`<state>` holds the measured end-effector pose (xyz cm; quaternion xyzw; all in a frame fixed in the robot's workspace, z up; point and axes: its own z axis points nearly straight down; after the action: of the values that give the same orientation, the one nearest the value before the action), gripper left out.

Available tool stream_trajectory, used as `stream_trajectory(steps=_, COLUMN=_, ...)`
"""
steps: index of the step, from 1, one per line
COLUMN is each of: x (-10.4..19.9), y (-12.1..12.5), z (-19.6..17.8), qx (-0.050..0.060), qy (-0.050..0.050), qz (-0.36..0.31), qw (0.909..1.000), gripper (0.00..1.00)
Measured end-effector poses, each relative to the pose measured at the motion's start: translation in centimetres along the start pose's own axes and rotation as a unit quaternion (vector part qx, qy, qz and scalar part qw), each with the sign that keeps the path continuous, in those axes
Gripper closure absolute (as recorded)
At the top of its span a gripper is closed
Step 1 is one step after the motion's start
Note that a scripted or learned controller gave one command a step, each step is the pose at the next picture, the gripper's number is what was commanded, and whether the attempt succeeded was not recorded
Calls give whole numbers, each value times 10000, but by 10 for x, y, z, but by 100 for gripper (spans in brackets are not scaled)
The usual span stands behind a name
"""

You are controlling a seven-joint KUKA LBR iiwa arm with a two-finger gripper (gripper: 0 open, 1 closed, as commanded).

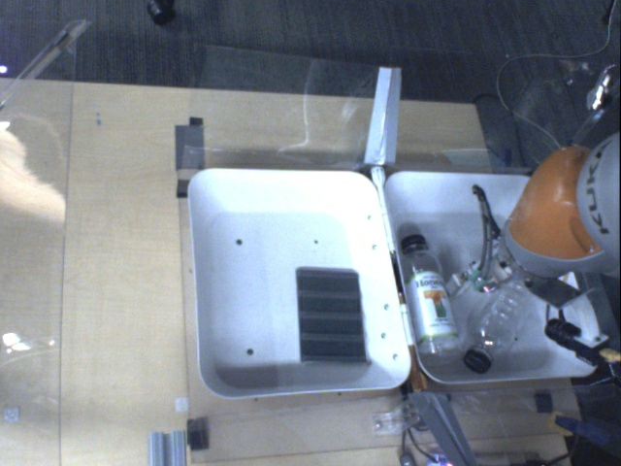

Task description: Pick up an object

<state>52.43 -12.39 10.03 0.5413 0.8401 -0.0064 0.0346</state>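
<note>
In the right bin [441, 194], a white bottle [430, 301] with a black cap and a green and orange label lies along the left wall. Beside it to the right lies a clear plastic bottle [502, 322], its black cap pointing to the bin's front. My gripper [488, 274] hangs under the orange band [549, 212], low over the right bin, just above the clear bottle's far end and right of the white bottle. The arm hides most of the gripper. A dark ribbed rectangular block [330, 314] lies flat in the left bin [243, 212].
The two bins meet at a shared rim [390, 260] close to the white bottle. A metal bar [383, 124] stands behind the bins. A dark cable [482, 210] loops by the arm. Black hardware [572, 336] sits at the right bin's right edge.
</note>
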Motion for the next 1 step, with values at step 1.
stream_trajectory(steps=1, x=-11, y=35, z=8, qx=139, qy=97, qz=1869, qw=9822, gripper=0)
